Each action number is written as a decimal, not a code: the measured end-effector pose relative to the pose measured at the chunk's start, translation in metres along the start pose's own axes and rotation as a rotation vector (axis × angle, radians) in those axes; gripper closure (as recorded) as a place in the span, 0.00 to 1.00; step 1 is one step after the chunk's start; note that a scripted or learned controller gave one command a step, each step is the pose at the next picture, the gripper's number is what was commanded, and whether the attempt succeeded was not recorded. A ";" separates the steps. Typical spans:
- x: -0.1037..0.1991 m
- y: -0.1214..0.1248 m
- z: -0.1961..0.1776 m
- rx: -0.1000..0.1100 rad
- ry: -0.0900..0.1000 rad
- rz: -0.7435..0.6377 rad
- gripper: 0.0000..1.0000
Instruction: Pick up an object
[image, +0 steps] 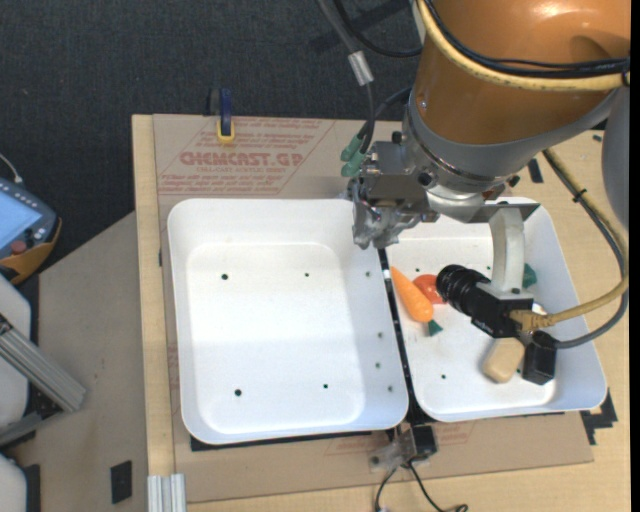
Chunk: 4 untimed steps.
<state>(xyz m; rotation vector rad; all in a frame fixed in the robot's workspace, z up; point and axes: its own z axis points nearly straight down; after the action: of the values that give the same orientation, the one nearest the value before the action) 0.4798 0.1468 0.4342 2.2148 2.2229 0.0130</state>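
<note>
The arm (520, 90) comes in from the right, top of view, w/ its orange band very big and near the camera. Below it the grey wrist points down and left. The gripper (372, 232) hangs low at the end, approx. vertical.

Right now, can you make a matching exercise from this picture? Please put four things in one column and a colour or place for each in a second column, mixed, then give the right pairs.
Things:
1. carrot
2. left bin
3. clamp
4. gripper

Colour or place:
A. blue and yellow, on the far edge of the board
B. over the far end of the line where the two bins meet
C. orange, in the right bin beside the divide
D. white, with small dark dots on its floor

Pairs: 1-C, 2-D, 3-A, 4-B
</note>
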 end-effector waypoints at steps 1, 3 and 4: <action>0.046 0.032 -0.081 -0.003 0.001 -0.001 1.00; 0.078 0.031 -0.101 0.005 -0.002 0.002 1.00; 0.078 0.040 -0.100 0.006 -0.003 0.004 1.00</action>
<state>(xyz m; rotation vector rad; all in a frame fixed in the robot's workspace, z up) 0.5186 0.2245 0.5349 2.2212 2.2196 0.0036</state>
